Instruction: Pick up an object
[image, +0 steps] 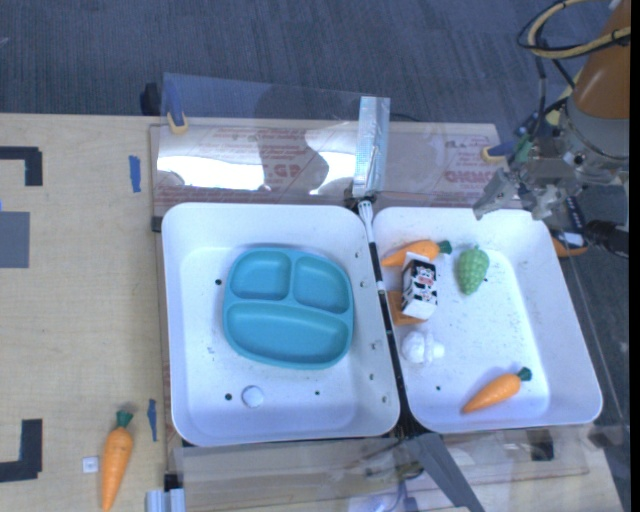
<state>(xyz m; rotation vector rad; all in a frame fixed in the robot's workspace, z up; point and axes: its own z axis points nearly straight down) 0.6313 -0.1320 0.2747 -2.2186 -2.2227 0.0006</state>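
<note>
Carrot (116, 459) lying loose near the table's front-left corner, outside both bins, orange with a green tuft. Further right, left bin (190, 320) carrying a teal divided plate (289, 307) at its middle. Past the shared wall, right bin (560, 330) holding the candidates: an orange carrot (415, 250) by the back-left of that bin, touching a small white carton with dark print (421, 287); just in front, a pale lumpy white piece (421, 349); beside the carton, a green knobbly fruit (472, 270); toward the front-right corner, well apart from the rest, a second orange carrot (494, 391) with green top, lying at a slant. Judged likeliest pick: that lone front carrot, free on all sides. Probably light, hard plastic, smooth and tapered, so apt to squirt out if pinched near the tip; best taken across the thick middle, square to its long axis. At the table's back-right corner, tool (528, 192) hovering above the bin's rim, carrying nothing; open or closed, cannot tell.
</note>
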